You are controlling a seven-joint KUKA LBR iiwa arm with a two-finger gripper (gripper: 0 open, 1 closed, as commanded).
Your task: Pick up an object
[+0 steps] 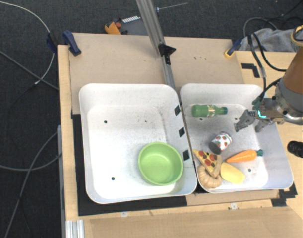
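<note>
Two bins are seen: the left bin [96, 133] holds a green bowl [160, 163]; the right bin [275, 148] holds the small goods. The gripper [251, 120] is poised over the right bin's upper right, fingers spread, nothing between them. Nearest below-left, a cup [221, 142] is noted, on its side; probably light, stiff, apt to roll; best pinched across its body. Further pieces: bottle [209, 111], carrot [245, 156], pizza slice [206, 158].

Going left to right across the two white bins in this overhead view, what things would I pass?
Green bowl → pizza slice toy → spotted cup → carrot → gripper. The green bottle overlaps several, so it is left out.
</note>
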